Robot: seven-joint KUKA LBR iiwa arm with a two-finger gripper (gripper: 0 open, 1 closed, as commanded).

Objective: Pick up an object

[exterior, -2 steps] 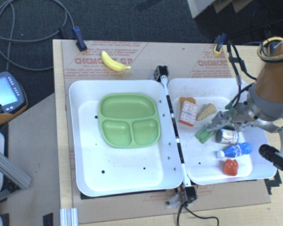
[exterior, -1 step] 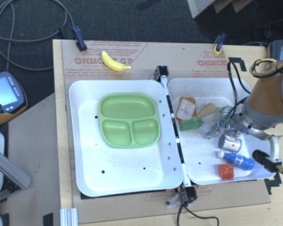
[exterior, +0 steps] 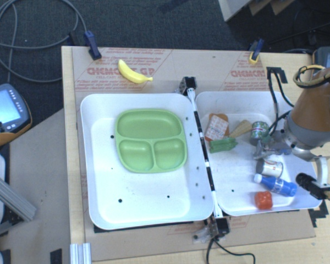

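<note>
Nearest you, the small red block (exterior: 264, 200) sits at the right white bin's (exterior: 236, 202) six o'clock edge, the blue-and-white plastic bottle (exterior: 276, 184) just beside it at one o'clock. The hand (exterior: 265, 149) hangs above that bottle, close to the small green-labelled tin can (exterior: 259, 130); its spread I cannot tell. Crowding could make you nudge neighbours. The arm leans in from three o'clock.

Dark carpet floor (exterior: 38, 32) with a looping grey cable (exterior: 22, 15).

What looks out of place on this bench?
The yellow banana lies on the cardboard behind the left bin, outside both bins, while the other small items sit in the right bin.
</note>
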